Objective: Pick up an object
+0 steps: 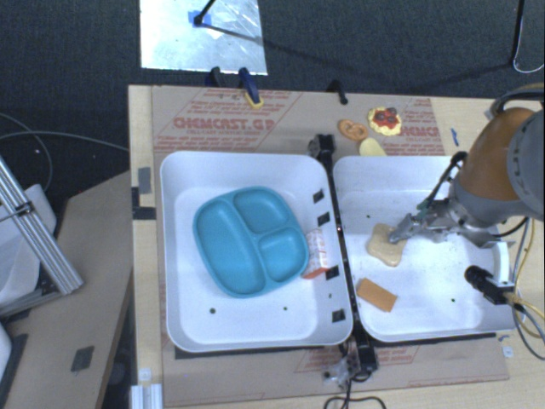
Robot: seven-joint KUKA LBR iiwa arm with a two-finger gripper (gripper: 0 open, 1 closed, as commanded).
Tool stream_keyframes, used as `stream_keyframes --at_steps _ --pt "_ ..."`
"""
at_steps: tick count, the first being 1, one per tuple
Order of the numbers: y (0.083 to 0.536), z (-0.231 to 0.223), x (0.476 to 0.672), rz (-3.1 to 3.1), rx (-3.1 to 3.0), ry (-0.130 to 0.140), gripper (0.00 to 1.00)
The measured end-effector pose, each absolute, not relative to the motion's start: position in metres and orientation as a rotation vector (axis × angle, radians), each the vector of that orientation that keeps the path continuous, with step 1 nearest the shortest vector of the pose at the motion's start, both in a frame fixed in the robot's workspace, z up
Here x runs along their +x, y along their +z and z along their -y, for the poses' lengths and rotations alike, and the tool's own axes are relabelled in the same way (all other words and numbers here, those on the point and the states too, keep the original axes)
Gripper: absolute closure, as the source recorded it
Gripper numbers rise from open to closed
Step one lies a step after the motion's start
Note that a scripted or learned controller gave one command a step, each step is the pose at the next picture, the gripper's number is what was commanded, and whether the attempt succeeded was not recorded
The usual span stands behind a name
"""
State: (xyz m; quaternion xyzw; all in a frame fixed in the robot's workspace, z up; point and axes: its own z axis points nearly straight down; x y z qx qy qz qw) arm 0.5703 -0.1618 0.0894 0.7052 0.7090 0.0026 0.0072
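In the right bin (426, 181) a pale beige, bread-like piece (382, 247) lies left of centre. An orange-brown flat cracker (376, 295) sits nearer the front-left corner. My gripper (400, 231) reaches in from the right and its tip sits at the beige piece's upper right edge, touching or just over it. The grey arm with its orange band (502, 156) rises behind it. In the left bin (230, 167) rests a blue divided plate (249, 240), with a small clear packet (317, 254) by the bin's right wall.
Behind the right bin, on the cardboard, lie a brown pretzel-like toy (352, 129), a round red-topped toy (385, 120) and a yellow piece (372, 148). A blue and yellow clamp (249, 88) sits at the back edge. A black part (484, 285) sticks out near the right bin's front right.
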Motion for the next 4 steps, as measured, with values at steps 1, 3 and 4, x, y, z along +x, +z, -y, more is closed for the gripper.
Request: stream_keyframes --at_steps 1,3,4 --pt "0.088 0.105 0.605 -2.223 2.205 0.01 0.0" --pt "0.088 0.12 0.627 -2.221 2.208 0.009 0.0" --pt "0.101 0.121 0.629 -2.22 2.201 0.017 1.0"
